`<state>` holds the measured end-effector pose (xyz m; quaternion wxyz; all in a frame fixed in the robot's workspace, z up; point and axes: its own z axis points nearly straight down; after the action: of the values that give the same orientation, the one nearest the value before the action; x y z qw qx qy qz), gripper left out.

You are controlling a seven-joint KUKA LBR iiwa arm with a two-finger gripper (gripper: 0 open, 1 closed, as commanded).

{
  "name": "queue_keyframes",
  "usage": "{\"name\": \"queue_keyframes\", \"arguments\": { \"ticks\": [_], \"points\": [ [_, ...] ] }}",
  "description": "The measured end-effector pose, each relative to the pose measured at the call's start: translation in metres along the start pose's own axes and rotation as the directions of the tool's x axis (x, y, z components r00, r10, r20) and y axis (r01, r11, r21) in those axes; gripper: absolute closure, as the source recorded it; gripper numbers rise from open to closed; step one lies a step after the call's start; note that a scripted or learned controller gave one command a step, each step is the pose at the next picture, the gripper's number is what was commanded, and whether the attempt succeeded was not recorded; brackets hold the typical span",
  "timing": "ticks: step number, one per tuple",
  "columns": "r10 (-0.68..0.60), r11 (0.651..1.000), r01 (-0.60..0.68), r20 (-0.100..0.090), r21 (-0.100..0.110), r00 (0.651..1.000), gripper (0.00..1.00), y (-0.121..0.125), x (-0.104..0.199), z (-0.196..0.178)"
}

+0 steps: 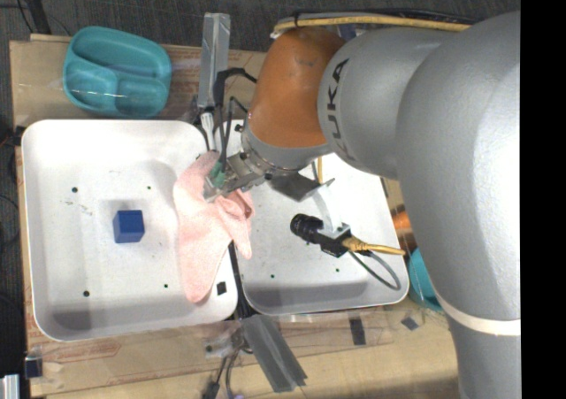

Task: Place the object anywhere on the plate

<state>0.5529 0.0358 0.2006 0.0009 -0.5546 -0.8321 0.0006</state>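
Note:
A pink cloth [202, 229] hangs in folds over the wall between the two bins, its lower end resting on the left bin's floor. My gripper [221, 179] sits at the cloth's upper end, and its green-tipped fingers are shut on the bunched fabric there. The teal divided plate [117, 70] lies on the bench behind the left bin, up and to the left of the gripper. A small blue cube [129, 226] rests on the floor of the left bin [53, 167], to the left of the cloth.
The arm's grey body and orange band cover the back and right side of the right bin [292, 295]. A grey metal post [215, 52] stands between the plate and the arm.

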Motion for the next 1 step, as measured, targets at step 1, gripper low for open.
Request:
{"name": "queue_keyframes", "arguments": {
  "ticks": [1],
  "points": [
    [0.053,0.999,-0.053,0.001,-0.001,0.999,1.00,0.0352,0.0432,-0.0052]
  ]
}}
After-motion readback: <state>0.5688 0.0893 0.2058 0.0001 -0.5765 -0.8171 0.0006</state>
